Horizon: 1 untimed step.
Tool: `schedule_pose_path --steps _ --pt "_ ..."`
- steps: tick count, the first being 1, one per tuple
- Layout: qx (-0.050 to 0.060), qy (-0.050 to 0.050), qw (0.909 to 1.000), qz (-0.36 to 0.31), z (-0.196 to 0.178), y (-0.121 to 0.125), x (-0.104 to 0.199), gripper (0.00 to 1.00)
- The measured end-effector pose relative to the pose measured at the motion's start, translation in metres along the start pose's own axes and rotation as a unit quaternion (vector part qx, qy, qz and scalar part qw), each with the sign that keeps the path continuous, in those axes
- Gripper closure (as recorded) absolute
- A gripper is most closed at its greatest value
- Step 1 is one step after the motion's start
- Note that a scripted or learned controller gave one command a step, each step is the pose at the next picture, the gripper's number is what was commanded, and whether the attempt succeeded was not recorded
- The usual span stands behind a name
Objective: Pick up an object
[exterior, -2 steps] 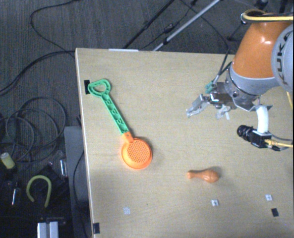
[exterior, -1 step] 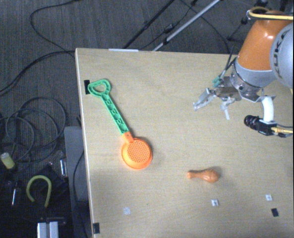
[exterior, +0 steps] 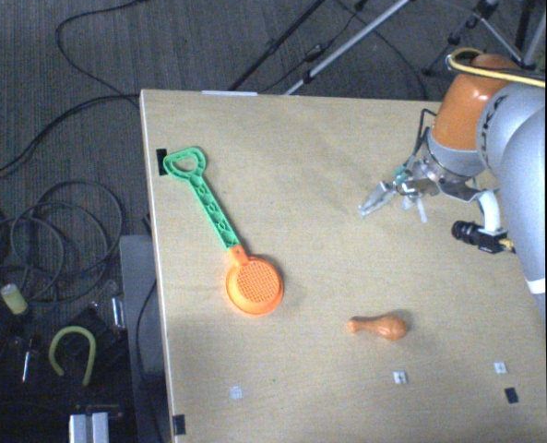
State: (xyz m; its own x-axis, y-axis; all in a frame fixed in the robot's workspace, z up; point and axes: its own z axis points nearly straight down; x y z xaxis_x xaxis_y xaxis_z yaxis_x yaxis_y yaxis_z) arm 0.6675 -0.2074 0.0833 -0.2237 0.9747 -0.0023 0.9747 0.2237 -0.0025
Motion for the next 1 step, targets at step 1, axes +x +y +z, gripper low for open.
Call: schedule_pose_path --steps 1 --pt "-0.002 0.001 0.9891 -0.147 -0.0011 0.0090 0.0340 0.00"
